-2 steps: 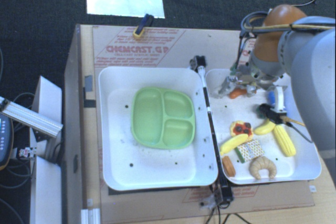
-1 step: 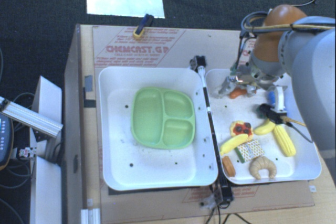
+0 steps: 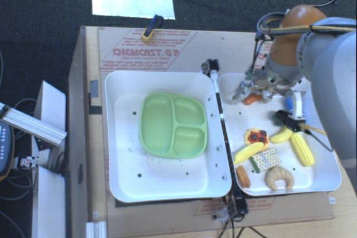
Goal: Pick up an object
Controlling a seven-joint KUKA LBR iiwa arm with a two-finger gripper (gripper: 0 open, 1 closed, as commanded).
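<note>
While low in the right bin (image 3: 334,178), the gripper (image 3: 252,92) touches an orange piece (image 3: 252,100).

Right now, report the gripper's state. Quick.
Gripper: low at the far end of the right bin, just above a small orange piece; open or shut cannot be told, and no grasp is visible.

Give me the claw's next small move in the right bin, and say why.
Probably a short, straight descent: the claw hangs at the right bin's far left corner, right over a small orange piece, with the bananas and croissant lying well nearer the camera.
</note>
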